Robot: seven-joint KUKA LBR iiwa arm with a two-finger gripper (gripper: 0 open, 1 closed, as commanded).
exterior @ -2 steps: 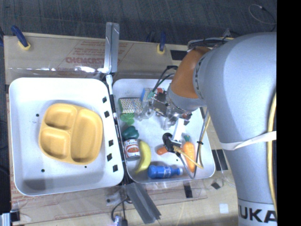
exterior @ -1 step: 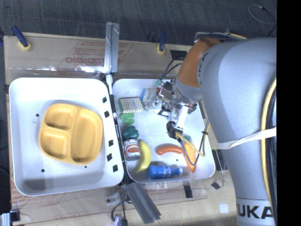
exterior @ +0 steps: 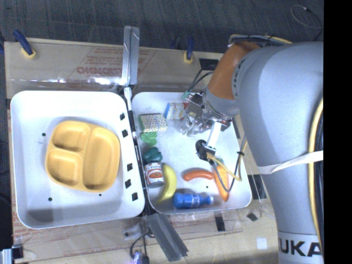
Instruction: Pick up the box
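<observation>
Box point(exterior: 153, 122) sits in the right bin point(exterior: 234, 199), at the far left corner, just beside the divider wall. It's a small, flat carton with a green-and-white speckled print on top, lying face up and slightly skewed to the bin wall.

My read on handling: light, thin cardboard, stiff enough along the edges but it'll crush if I squeeze the broad face hard. Printed surface is probably slick. Best bet is to pinch across the short width, fingers on the two long edges, coming straight down. The left edge is tight to the wall and a green object point(exterior: 149, 138) touches its near side, so finger clearance there is poor. I'd take it from the far and right sides if possible.

Gripper point(exterior: 193, 120) is over the same bin, right of the box and apart from it, near a second small printed packet point(exterior: 173, 111). Too cluttered at the wrist: I can't tell its state, and I see nothing clearly held.

Rest of the bin: banana point(exterior: 168, 182), blue bottle point(exterior: 191, 201), small jar point(exterior: 154, 174). Left bin point(exterior: 22, 147) holds a yellow divided tray point(exterior: 82, 154).
</observation>
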